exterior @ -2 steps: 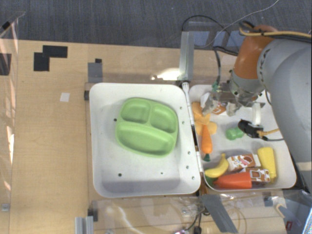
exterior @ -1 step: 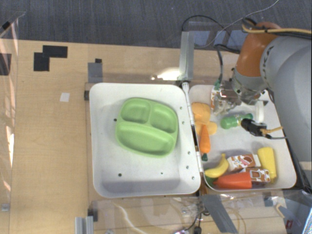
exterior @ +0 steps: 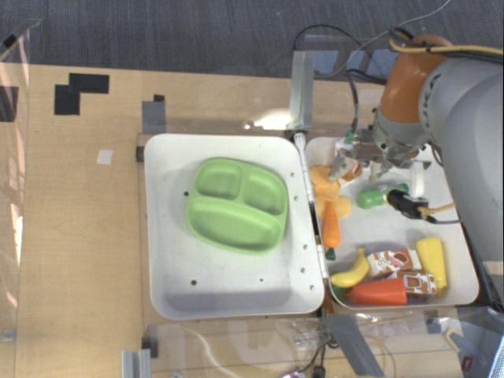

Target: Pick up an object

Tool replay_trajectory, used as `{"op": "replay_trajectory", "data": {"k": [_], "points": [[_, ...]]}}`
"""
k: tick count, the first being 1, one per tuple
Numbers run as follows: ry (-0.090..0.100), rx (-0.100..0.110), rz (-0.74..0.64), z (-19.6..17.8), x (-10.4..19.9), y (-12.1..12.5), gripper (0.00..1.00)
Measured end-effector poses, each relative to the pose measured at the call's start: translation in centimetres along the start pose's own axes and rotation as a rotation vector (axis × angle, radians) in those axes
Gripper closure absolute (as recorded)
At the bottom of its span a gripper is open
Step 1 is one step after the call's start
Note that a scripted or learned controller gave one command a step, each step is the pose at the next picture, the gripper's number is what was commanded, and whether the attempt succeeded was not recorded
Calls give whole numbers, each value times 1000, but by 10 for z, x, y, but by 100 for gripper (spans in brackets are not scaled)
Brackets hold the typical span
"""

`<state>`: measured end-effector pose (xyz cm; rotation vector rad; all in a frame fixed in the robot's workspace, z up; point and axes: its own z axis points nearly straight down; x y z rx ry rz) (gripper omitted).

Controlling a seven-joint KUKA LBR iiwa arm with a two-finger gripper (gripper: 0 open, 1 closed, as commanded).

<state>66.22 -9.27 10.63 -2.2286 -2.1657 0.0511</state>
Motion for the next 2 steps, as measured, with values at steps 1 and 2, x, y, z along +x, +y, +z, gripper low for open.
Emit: {"op": "replay_trajectory", "data": {"k": [1,2], "points": [[0,-54,50,19,-51,11,0],[-2,-63,43,4,-49,13,100]]}}
